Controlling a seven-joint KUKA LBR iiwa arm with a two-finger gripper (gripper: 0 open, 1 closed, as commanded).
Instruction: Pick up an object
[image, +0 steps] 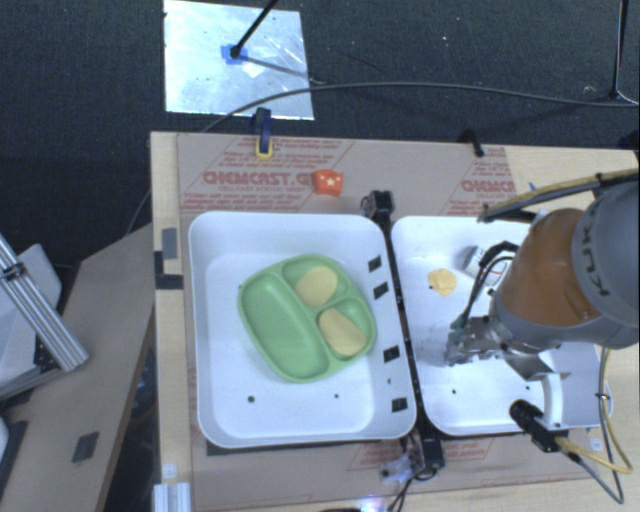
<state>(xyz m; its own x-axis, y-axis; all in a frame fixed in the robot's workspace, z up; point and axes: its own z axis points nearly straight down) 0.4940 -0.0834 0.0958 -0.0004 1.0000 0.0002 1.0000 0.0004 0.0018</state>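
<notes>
Now your pincer (466, 345) sits low in the right bin (440, 405), and you cannot tell its state. Your nearest target, the small yellow piece (442, 281), lies close at eleven o'clock.

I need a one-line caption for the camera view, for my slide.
Arm's gripper lowered in the right bin near a yellow piece; green divided plate in the left bin.

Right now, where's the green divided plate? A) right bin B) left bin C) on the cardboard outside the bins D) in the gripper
B: the green divided plate lies flat on the floor of the left bin, with two yellowish pieces in its small compartments, while the arm reaches over the right bin.
</notes>
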